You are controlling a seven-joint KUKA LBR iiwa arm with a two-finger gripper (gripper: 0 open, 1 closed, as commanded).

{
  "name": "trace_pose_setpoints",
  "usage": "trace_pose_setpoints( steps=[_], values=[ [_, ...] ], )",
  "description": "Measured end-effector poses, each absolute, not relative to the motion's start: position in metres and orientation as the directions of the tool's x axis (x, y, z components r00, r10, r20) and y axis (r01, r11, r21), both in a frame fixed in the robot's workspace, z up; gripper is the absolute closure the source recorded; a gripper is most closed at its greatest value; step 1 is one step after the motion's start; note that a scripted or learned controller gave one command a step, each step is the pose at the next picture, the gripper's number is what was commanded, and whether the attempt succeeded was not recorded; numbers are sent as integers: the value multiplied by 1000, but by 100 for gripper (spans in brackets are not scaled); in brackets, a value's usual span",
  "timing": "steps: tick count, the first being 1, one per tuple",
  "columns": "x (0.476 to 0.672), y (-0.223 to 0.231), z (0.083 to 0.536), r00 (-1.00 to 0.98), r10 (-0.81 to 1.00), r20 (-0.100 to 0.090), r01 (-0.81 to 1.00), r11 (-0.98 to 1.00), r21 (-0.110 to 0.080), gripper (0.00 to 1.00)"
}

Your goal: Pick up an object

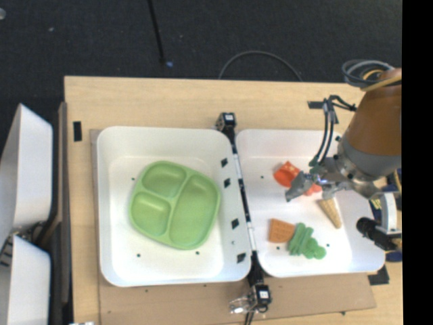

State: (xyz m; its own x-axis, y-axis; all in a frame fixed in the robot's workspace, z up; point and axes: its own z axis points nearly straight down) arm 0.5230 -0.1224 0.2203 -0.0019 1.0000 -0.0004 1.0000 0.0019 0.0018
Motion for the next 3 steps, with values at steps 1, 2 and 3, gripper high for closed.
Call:
trace_pose_setpoints(
  steps=[1, 2, 3],
  values=[
    [526, -127, 177, 1, 1000, -1, 1000, -1, -3, 0],
    [531, -131, 116, 1, 1000, -1, 1000, -1, -2, 0],
    [532, -132, 100, 4, 1000, -1, 1000, -4, -1, 0]
  ],
)
